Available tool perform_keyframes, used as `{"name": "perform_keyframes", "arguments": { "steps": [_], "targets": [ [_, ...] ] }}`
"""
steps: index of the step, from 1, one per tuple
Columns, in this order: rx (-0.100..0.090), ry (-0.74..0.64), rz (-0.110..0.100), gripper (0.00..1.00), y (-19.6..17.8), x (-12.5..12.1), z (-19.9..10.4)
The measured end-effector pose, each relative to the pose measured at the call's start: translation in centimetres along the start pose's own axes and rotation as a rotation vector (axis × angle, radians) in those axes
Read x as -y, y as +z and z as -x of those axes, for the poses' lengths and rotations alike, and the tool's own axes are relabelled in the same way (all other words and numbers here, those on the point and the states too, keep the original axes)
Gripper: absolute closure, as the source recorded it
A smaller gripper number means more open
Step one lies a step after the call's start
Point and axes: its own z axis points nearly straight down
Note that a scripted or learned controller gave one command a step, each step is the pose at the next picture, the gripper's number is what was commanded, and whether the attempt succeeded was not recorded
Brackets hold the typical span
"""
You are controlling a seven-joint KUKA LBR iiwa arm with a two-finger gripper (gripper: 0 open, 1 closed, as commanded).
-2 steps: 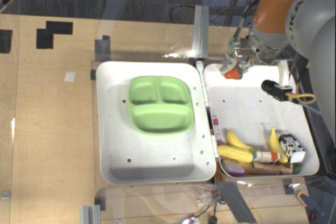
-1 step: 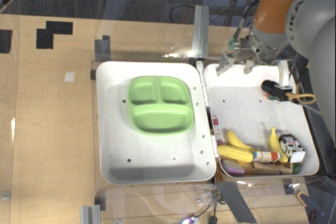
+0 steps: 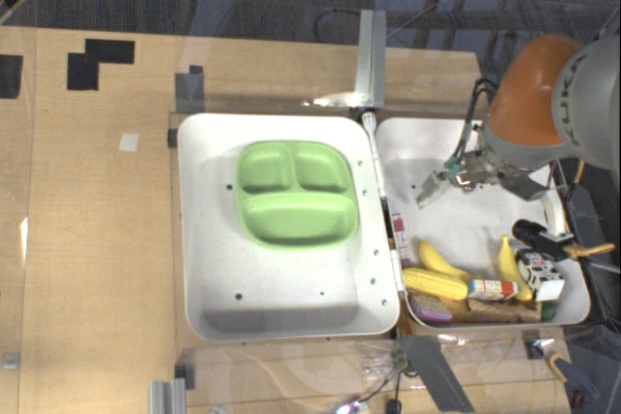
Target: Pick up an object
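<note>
Hanging above the bare upper part of the right bin [image 3: 408, 145], the jaws [image 3: 434, 185] are seen at the end of the grey arm [image 3: 543, 111]; whether they are spread or closed cannot be told, and nothing is seen between them. Candidate objects are heaped well below the jaws, along the bin's near wall: a banana [image 3: 439, 259], an ear of corn [image 3: 434, 284], a second banana [image 3: 508, 264] and a small tube [image 3: 493, 288]. These are judged light, stiff toys with smooth, curved skins that could slip; the first banana, lying freest, is best taken across its narrow middle. The bin floor looks hard and slick. Room is tight, as the pile is crowded against the wall. Beyond the jaws, the left bin [image 3: 204, 238] carries a green divided plate [image 3: 294, 191].
</note>
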Motion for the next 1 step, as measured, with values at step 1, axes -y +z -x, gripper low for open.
{"name": "perform_keyframes", "arguments": {
  "steps": [1],
  "targets": [
    [0.003,-0.001,0.008,0.0,2.11,-1.12,-1.26]
  ]
}}
